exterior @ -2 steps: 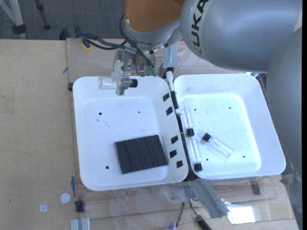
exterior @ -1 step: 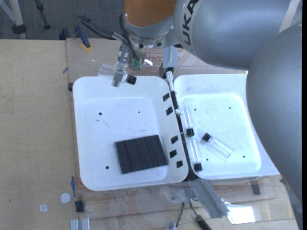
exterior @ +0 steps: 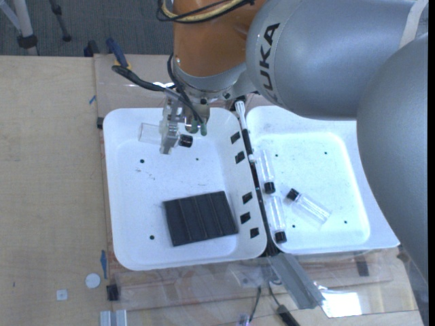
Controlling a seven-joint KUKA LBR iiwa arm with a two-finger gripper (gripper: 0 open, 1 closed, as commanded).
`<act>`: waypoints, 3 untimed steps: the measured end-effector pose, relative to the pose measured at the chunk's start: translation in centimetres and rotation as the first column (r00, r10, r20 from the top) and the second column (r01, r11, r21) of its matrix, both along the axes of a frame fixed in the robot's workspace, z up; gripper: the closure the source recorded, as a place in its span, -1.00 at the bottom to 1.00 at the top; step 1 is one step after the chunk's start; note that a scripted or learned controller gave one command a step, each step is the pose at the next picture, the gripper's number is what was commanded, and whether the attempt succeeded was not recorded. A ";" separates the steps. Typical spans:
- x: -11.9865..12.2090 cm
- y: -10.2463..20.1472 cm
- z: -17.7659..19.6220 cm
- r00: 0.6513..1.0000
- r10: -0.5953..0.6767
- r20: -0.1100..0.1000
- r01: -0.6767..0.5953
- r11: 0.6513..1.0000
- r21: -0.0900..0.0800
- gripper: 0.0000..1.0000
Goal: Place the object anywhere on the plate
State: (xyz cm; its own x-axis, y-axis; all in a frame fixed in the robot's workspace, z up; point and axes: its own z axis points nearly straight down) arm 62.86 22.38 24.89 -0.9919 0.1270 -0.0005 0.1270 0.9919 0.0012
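Vial (exterior: 155, 133), clear with a black cap, is clamped between my fingers (exterior: 178, 132) above the left bin (exterior: 129, 250). Black plate (exterior: 200, 218) lies lower in this bin, apart from it.

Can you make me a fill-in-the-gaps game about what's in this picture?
1. The dark ribbed plate lies in the ____ bin.
2. The pincer hangs over the ____ bin.
3. A clear tube with a black cap lies in the ____ bin.
4. The band above the arm's wrist is ____.

Missing words: left, left, right, orange
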 end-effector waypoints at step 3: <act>-4.4 0.2 0.6 0.885 0.466 0.007 -0.466 0.885 0.000 1.00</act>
State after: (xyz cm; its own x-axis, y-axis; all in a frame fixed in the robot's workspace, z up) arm 58.48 22.59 25.46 -0.9367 -0.3500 -0.0071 -0.3500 0.9368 0.0019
